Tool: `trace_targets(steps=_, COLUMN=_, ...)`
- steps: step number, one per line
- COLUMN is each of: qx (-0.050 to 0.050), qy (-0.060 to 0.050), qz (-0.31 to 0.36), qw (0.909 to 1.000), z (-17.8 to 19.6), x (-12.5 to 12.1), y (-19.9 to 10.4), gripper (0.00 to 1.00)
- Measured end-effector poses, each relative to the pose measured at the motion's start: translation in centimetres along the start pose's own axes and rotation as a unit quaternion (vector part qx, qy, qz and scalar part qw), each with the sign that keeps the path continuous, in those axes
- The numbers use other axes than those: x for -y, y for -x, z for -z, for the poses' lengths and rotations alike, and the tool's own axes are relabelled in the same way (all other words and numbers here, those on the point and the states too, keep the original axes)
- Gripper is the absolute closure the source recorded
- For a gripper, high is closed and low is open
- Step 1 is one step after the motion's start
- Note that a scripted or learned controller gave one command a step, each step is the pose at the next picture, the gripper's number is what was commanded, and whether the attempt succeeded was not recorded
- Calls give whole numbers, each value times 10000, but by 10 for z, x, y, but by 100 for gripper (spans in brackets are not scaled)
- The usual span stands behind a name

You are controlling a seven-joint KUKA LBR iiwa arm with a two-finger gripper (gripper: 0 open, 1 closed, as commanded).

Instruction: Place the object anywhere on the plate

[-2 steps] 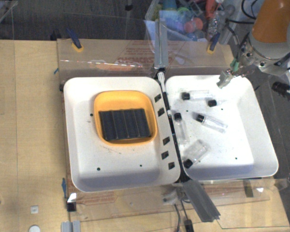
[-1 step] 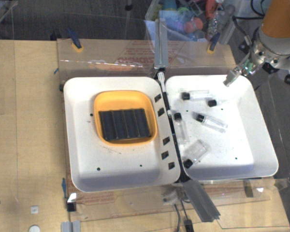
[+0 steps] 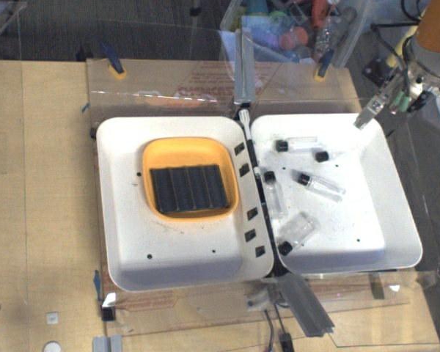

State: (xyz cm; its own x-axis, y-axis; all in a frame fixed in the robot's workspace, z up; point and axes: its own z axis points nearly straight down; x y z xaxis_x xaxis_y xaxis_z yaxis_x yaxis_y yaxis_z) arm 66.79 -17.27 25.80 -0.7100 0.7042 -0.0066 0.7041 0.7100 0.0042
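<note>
Vials, clear with black caps, all lie in the right bin [image 3: 396, 218], none on the plate [image 3: 191, 149], so the task looks unstarted. Left bin [image 3: 121, 196] holds the orange plate with a dark ribbed block [image 3: 189, 188] on it. Right bin holds about four vials: one near the top [image 3: 297, 145], one mid-bin [image 3: 319, 185], one along the divider [image 3: 273, 194], one lower [image 3: 296, 233]. Claw [image 3: 368, 116] hovers over the bin's far right corner; open or closed, I cannot tell.
</note>
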Motion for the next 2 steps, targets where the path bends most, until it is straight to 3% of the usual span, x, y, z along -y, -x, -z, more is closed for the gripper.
trace_targets(steps=1, qx=-20, qy=-8, qz=546, qw=9985, z=-9, x=29, y=19, gripper=100)
trace_targets(steps=2, qx=-10, qy=-3, qz=1183, qw=9930, z=-12, x=41, y=29, gripper=100)
